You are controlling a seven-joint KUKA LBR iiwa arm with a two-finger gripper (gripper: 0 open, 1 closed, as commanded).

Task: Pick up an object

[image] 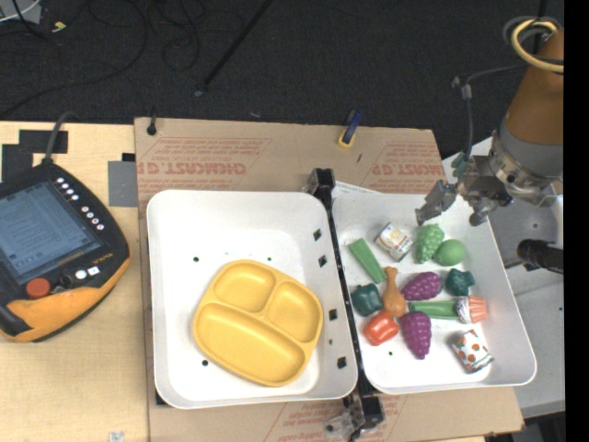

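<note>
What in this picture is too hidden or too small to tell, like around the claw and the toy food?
- Claw: open over the right bin, holding nothing; the arm above it is cut off by the camera view's right edge.
- Small box: label too small to read.
- Can: print too small to read.
- Green pieces under the purple grapes: partly covered, shapes unclear.

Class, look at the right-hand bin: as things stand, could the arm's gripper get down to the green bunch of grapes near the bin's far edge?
Probably yes. The gripper hangs just above the right bin's far edge, open, with the green grapes close below it and uncovered. The small box and green ball crowd its sides, so the fingers may bump them.
</note>
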